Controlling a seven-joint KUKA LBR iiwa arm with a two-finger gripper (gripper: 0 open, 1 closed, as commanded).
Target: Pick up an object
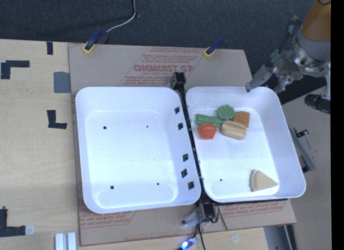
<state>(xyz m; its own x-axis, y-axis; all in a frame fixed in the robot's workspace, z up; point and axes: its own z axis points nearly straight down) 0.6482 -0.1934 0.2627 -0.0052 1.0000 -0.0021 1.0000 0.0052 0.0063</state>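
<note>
The right bin holds a cluster of toy foods: a green vegetable, a red tomato-like piece, an orange piece and a tan bread roll. A tan wedge lies alone near the bin's front right corner. My gripper hangs above the bin's far right corner, up and to the right of the cluster. Its fingers are spread open with nothing between them.
The left bin sits beside the right one, with a black hinge strip between them. Both rest on a cardboard sheet held by clamps at the back. A cable runs behind.
</note>
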